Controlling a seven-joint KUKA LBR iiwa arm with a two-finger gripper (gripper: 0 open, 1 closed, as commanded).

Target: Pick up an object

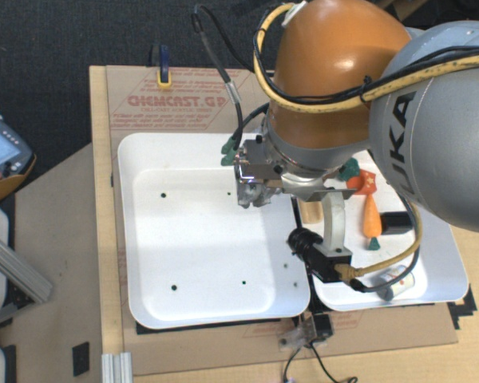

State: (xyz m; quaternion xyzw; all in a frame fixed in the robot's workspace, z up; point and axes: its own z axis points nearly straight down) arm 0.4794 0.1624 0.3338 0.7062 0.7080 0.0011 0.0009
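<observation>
Arm (335, 78) hides most of the right bin (439, 282), can't tell the claw's state, so it could easily miss the carrot (371, 218) and grab air.

Dark carpet floor (48, 30); wood bench (104, 214) w/ cardboard sheet (176, 102).

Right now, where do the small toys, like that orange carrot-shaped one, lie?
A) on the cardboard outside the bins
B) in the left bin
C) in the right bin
C: the orange carrot-shaped toy lies in the right bin, with other small things beside it, under the arm.
</observation>
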